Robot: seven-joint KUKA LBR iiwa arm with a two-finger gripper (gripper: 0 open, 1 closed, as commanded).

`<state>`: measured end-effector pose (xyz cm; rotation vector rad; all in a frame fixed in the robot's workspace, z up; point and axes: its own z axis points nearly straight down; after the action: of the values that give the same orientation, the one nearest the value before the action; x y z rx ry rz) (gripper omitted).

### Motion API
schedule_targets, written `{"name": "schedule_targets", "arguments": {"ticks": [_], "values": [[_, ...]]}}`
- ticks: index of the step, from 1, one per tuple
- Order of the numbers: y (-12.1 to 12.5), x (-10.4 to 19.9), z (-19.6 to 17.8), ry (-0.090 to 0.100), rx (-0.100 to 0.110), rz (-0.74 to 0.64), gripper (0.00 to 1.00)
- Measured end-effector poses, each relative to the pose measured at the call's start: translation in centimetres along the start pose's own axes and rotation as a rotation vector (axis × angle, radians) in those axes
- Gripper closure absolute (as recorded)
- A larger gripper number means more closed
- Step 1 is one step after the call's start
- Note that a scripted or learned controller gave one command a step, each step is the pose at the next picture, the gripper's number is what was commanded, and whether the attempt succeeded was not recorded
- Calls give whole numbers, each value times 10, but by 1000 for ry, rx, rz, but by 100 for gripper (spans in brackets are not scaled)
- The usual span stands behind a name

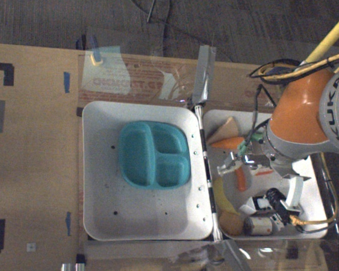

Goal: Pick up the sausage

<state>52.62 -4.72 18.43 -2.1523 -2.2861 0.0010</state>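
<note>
Within the right bin [320, 196], the sausage [241, 179] stands upright, touching the gripper [236, 165]. Long axis: top-to-bottom. Finger spread: cannot tell

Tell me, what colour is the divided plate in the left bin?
Teal, plain; camera view shows the divided plate.

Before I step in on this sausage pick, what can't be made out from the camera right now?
- Gripper: too small and blurred in the camera view to tell how it stands.
- Sausage: its upper end is hidden under the gripper, so contact is unclear.
- Right bin: the arm covers its upper right part.
- Items by the bin's lower rim: too blurred to identify.
</note>
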Motion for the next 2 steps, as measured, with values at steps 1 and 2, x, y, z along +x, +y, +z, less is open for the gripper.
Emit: {"name": "schedule_targets", "arguments": {"ticks": [1,2], "values": [[69,10,-1,-1,-3,11,0],[40,-49,90,-2,-5,-35,0]]}}
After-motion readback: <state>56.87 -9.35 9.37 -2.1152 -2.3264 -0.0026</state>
